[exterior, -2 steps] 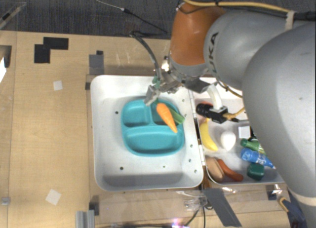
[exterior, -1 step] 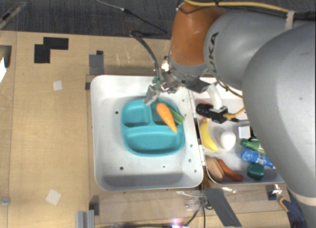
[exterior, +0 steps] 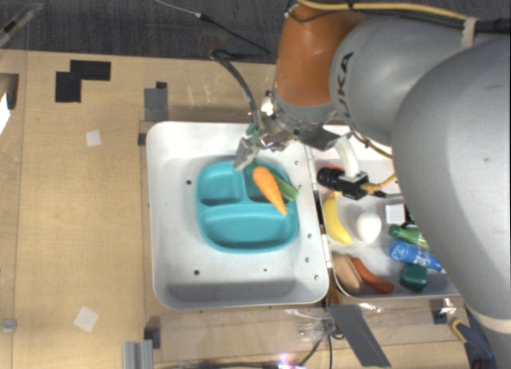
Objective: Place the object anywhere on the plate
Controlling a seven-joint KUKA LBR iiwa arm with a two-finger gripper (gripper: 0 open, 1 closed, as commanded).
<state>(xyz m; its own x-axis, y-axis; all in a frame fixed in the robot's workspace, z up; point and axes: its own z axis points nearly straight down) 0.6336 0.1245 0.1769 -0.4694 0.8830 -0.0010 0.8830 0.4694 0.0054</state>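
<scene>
A teal divided plate [exterior: 231, 228] lies in the left white bin [exterior: 172, 200]. An orange carrot [exterior: 270, 189] with a green top rests across the plate's upper right compartment, slanting down to the right. My gripper [exterior: 257, 150] hovers just above the carrot's upper left end, at the plate's far edge. Its fingers [exterior: 243, 156] stand open, and nothing shows between them. The carrot lies on the plate, apart from the fingers.
The right bin [exterior: 375, 291] holds a yellow banana [exterior: 337, 221], a white egg [exterior: 368, 226], a brown sausage [exterior: 366, 275], a green bottle [exterior: 407, 236] and a blue item [exterior: 415, 257]. The arm's big grey body covers most of that bin.
</scene>
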